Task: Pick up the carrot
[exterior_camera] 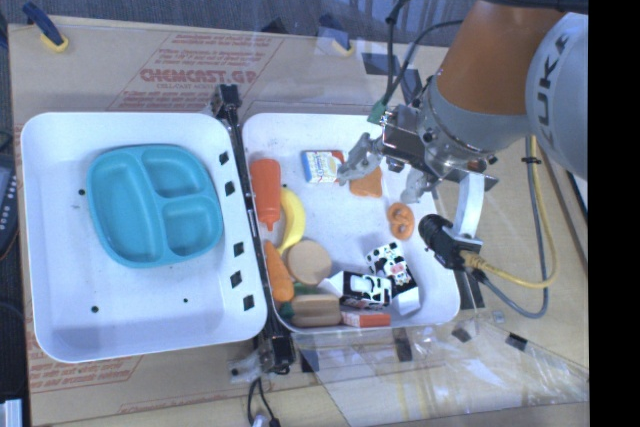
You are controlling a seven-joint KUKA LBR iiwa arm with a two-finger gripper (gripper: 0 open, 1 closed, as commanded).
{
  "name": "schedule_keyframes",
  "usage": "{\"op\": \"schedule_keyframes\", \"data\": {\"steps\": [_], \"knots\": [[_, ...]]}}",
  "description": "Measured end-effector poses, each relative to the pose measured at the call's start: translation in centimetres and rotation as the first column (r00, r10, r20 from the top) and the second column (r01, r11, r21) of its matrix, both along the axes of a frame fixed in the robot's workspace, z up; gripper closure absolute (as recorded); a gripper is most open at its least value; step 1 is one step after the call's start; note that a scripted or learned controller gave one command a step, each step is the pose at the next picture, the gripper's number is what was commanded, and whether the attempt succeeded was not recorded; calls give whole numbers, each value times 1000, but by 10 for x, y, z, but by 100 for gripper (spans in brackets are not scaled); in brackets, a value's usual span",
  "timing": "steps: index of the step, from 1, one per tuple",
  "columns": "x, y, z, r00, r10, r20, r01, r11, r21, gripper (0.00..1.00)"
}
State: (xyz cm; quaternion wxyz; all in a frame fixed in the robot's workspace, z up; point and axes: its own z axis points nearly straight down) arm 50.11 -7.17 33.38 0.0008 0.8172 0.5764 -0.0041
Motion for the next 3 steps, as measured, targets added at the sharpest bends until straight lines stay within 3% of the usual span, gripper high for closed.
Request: {"op": "schedule_keyframes", "data": {"steps": [1,2,3], "knots": [[14,4,20,995,-97,-2,97,995,3,0],[-20,-17,134,998,-62,7,62,998,2,0],[-19,-12,140,999,-43,-8,43,999,5,100]]}}
